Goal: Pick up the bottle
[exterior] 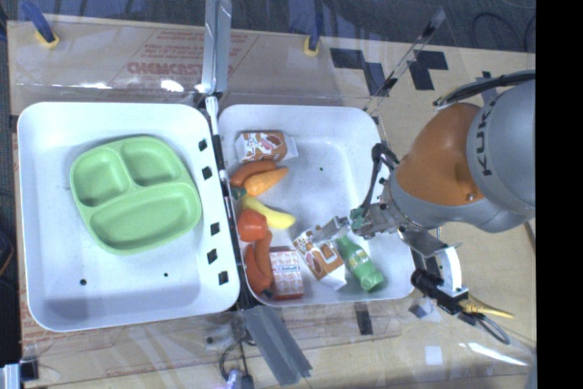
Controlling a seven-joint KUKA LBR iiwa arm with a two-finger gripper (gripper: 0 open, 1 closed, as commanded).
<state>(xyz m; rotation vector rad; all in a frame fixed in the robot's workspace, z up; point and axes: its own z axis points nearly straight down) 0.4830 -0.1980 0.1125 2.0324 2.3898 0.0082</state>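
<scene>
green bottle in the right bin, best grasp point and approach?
Likely the mid-body of the green bottle, from above, fingers closing across its narrow width. It lies on its side in the right bin, long axis slanting toward the bin's near right corner. A small carton crowds its left side, so gripping toward the lower-right end looks safer. The gripper is already at its upper end.

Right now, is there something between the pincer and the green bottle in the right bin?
Nothing visible stands between them. The pincer sits right over the upper end of the green bottle. A small carton lies against the bottle's left side, crowding it, but it is beside the bottle, not in the path.
</scene>
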